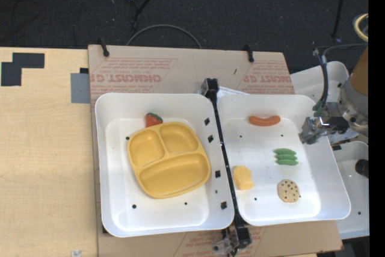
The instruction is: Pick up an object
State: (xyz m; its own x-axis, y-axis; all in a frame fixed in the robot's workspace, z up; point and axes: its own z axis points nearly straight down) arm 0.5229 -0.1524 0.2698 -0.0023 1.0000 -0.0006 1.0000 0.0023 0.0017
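Objects for picking lying loose in right bin (325, 204): orange sausage (264, 120) toward 12 o'clock of bin floor, flat, long axis left-right; green pea pods (286, 157) near centre, slightly toward 3 o'clock; yellow cheese-like chunk (242, 177) at 8 o'clock, close to the divider between bins; round speckled cookie (289, 191) at 5 o'clock. All four well apart from each other, none touching. Left bin (114, 201) carrying yellow three-compartment tray (169, 159), tilted a little clockwise, compartments bare; red-and-green item, tomato or strawberry by look, (154, 119) just beside tray's 11 o'clock corner, partly hidden behind its rim. Gripper (311, 129) at 3 o'clock edge of right bin, over the rim, well apart from sausage and pea pods, nothing seen between fingers; finger spacing too small and dark to read, state cannot be told. Cardboard sheet (180, 69) under both bins, printed lettering upside down at 12 o'clock.
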